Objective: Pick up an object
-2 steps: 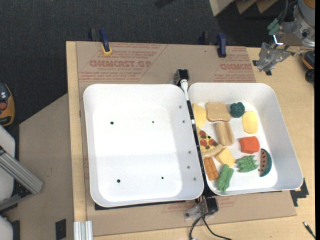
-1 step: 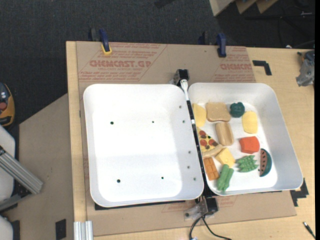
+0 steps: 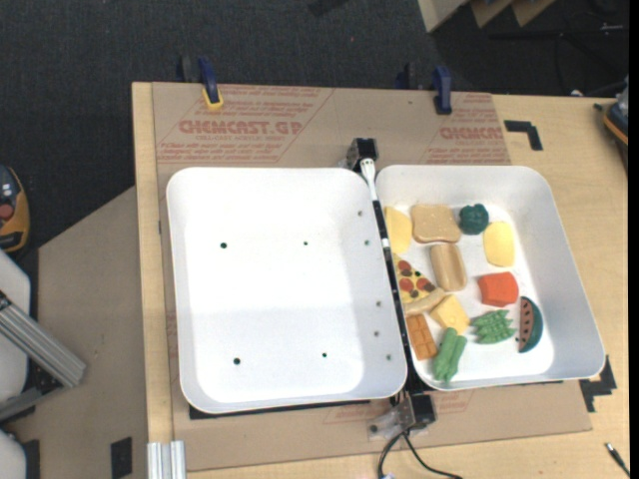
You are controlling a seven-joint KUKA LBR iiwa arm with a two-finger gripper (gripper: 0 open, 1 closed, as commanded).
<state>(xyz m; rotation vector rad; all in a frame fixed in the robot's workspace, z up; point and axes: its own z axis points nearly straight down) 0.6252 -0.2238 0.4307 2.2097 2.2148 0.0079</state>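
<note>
The right bin (image 3: 559, 257) holds several toy food pieces. A slice of bread (image 3: 435, 223) lies near its top, with a dark green broccoli (image 3: 473, 218) and a yellow lemon (image 3: 500, 243) to its right. Below them lie a hot dog bun (image 3: 448, 265), a pizza slice (image 3: 413, 282), a red-orange block (image 3: 498, 288), a yellow cheese wedge (image 3: 451, 313), a watermelon slice (image 3: 528, 324), a leafy green piece (image 3: 490, 326), a waffle-like orange bar (image 3: 421, 335) and a green pickle (image 3: 448, 354). A pale yellow piece (image 3: 398, 230) rests against the left wall.
The left bin (image 3: 275, 282) sits beside the right one on a brown board (image 3: 250, 118). Two blue clamps (image 3: 209, 80) (image 3: 440, 88) hold the board's far edge. A black fitting (image 3: 363, 152) stands at the top of the seam between the bins.
</note>
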